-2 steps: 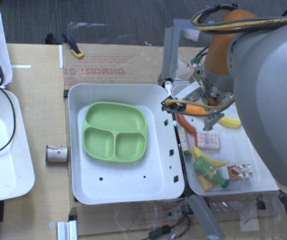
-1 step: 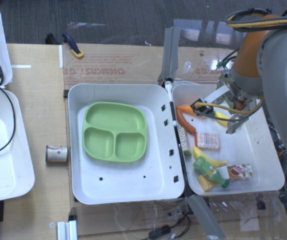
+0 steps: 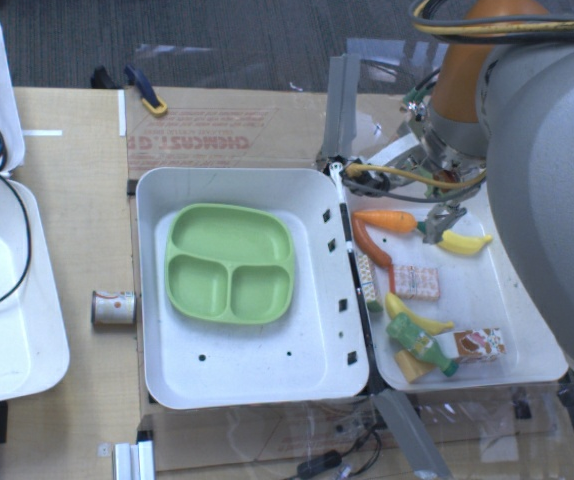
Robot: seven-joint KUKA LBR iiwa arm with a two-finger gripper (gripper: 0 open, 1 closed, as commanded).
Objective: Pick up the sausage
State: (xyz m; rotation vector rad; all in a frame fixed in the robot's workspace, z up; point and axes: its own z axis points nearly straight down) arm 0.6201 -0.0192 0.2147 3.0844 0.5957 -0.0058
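The grey arm (image 3: 542, 158) bends in from the right over the right bin (image 3: 512, 288), orange band (image 3: 477, 53) uppermost, wrist pointing down. Its gripper (image 3: 435, 226) hangs between carrot (image 3: 387, 221) and banana (image 3: 465, 242); I cannot tell its opening. The sausage (image 3: 373, 245) lies just below the carrot, untouched.

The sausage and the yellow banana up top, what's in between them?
The orange carrot lies between the sausage and the banana in the camera view, almost touching the sausage.
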